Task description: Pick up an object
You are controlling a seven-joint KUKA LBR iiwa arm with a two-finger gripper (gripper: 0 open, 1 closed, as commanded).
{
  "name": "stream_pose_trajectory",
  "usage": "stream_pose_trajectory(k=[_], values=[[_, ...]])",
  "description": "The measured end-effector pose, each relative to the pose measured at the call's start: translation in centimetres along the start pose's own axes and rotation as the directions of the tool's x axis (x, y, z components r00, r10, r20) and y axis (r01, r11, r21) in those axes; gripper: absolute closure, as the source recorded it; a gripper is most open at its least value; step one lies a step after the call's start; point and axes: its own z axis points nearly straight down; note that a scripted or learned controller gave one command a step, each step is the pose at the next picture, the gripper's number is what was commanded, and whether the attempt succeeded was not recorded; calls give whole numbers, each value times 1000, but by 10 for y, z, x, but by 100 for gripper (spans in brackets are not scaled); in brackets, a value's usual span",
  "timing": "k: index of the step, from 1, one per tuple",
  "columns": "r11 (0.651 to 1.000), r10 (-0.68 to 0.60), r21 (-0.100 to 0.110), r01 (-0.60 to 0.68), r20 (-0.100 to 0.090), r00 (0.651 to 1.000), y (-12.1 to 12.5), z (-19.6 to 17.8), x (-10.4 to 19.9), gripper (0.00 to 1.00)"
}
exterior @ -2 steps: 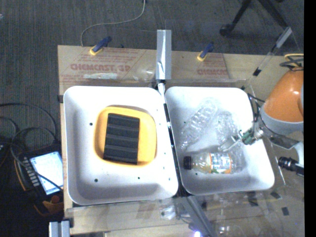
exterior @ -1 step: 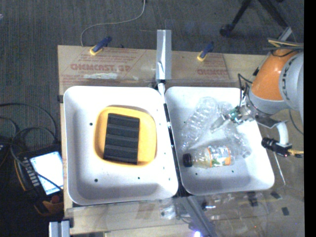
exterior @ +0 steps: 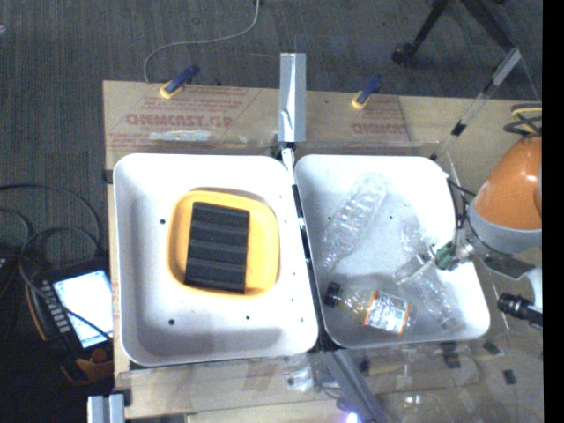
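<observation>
The right bin (exterior: 388,170) holds several clear plastic bottles. One long clear bottle (exterior: 352,214) lies slantwise in the bin's upper left part. A bottle with an orange label and a dark cap (exterior: 374,308) lies near the front wall. More crumpled clear plastic (exterior: 427,287) lies at the right side. My gripper (exterior: 439,260) reaches in from the right and sits low over that crumpled plastic, with a green spot at its tip. The orange band of the arm (exterior: 513,188) hangs above the bin's right rim.
The left bin (exterior: 141,192) holds a yellow dish (exterior: 264,236) with a black ridged block (exterior: 217,245) on it. A metal post (exterior: 292,95) stands behind the seam between the bins. Cables and a lit device (exterior: 75,298) lie on the floor at left.
</observation>
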Motion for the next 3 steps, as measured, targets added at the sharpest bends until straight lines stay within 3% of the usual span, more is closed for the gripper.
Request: stream_pose_trajectory(k=[1, 2, 3], values=[[949, 316, 2, -316, 2, 949, 59, -21, -21, 0], [998, 55, -22, -55, 8, 998, 26, 6, -5, 0], [966, 260, -14, -260, 13, 966, 111, 9, -7, 0]])
